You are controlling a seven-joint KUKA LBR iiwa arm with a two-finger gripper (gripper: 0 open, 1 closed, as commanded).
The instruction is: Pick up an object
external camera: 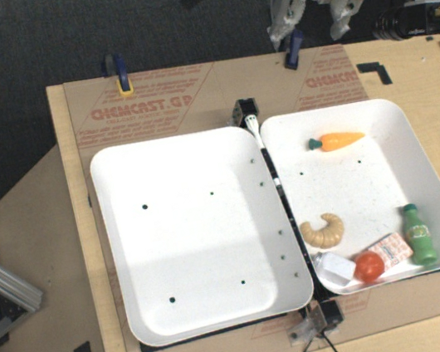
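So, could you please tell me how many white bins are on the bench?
2. The left bin sits beside the right bin, which holds the toy food. None seems hidden.

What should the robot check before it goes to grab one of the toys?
1. Gripper free of any load: ok, nothing between its fingers.
2. Gripper open wide enough: ok, the fingers are spread apart.
3. Gripper above a toy: not ok, it hangs beyond the far edge of the right bin.
4. Easy target: ok, the carrot lies alone near the far side.
5. Croissant reachable: ok, apart from the others, close to the bin's left wall.
6. Tomato, packet and green bottle separated: not ok, crowded in the near corner.
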